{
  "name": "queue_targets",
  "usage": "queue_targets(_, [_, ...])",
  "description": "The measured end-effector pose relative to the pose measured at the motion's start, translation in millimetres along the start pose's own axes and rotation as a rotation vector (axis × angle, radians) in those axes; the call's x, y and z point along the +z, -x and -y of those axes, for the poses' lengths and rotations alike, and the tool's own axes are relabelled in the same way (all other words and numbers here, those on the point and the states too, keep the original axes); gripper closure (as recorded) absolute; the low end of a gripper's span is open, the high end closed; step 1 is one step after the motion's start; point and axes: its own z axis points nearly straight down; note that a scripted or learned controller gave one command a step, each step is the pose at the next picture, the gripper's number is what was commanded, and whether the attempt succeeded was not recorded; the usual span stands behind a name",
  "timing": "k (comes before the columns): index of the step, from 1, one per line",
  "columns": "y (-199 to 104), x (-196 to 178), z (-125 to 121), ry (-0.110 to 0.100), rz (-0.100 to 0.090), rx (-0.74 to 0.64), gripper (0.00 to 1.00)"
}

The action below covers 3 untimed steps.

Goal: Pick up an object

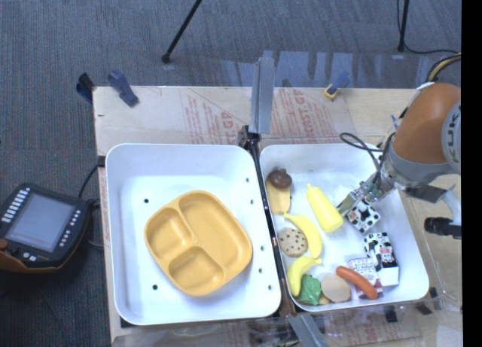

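Gripper (360,204), finger state I cannot tell, sits right of centre, touching the black-and-white patterned carton (364,217) just below-right of it.

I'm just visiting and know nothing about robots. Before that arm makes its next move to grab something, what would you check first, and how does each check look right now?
1. Gripper is over the right bin, where the objects are: ok.
2. A target is close: the black-and-white cube sits just beneath it: ok.
3. An object is between the fingers: cannot tell.
4. Room around the target: the yellow bottle lies close on its left: not ok.
5. The yellow divided plate in the left bin is out of the way: ok.
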Motion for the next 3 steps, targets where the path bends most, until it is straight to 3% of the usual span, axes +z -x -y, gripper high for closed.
queue_targets(1, [-63.7,-96.6,4.6,0.003,0.005,0.336,1.00])
queue_targets(2, [-113.4,-131.1,-53.4,0.002,0.004,0.368,1.00])
queue_targets(3, [-119.1,-92.6,-59.1,-0.006,0.003,0.377,1.00])
